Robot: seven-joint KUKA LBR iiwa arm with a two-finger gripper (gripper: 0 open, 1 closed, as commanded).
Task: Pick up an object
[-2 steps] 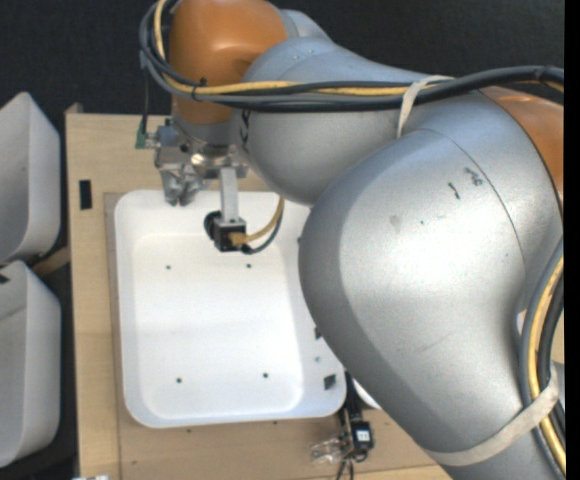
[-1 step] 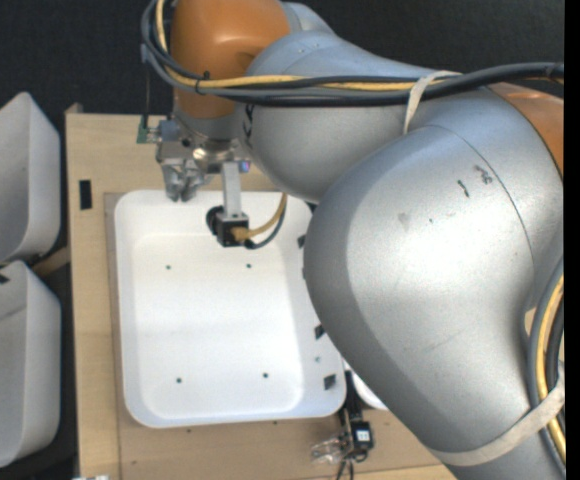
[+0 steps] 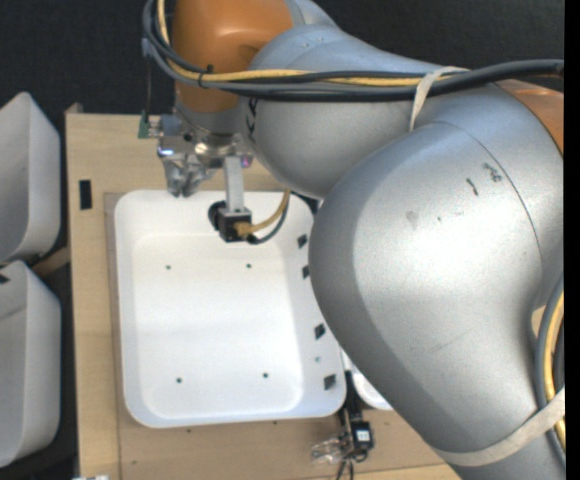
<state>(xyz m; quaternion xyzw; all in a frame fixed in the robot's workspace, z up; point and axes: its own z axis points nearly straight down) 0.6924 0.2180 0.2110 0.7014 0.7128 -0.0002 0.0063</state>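
My gripper hangs over the far left corner of the left white bin, just above its back rim. The grey arm with its orange band reaches in from the right. It covers nearly all of the right bin, of which a sliver of white rim shows. The left bin's white floor has small dark dots on it.
The bins rest on a pale wooden bench. Two white containers stand off the bench at the left. A small metal and black clip-like item lies at the bench's front edge below the left bin.
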